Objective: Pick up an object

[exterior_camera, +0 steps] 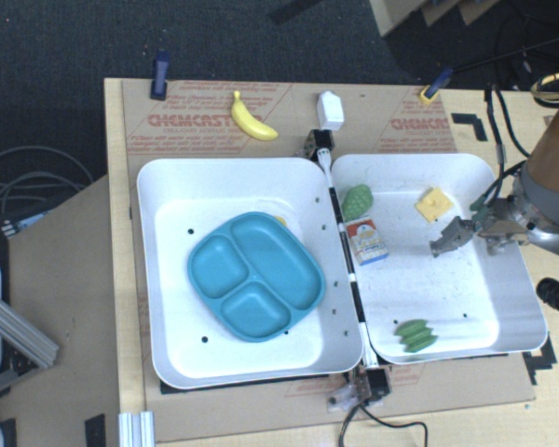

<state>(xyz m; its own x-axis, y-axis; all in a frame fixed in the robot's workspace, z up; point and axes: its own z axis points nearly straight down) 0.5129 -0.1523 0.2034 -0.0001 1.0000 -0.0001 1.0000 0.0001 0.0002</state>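
Two white bins sit on the bench — a left bin (pixel 158 250) and a right bin (pixel 503 315). The left one holds one blue divided plate (pixel 253 275). The right one holds four things — one green leafy piece (pixel 358 200), one yellow wedge (pixel 434 204), one small red-and-white carton (pixel 366 242), one green pod (pixel 415 334). One banana (pixel 251 119) lies outside.

Smooth white plastic bins (pixel 168 250), a glossy blue plastic tray (pixel 253 275), printed cardboard (pixel 196 119) beneath, dark carpet (pixel 74 26) around.
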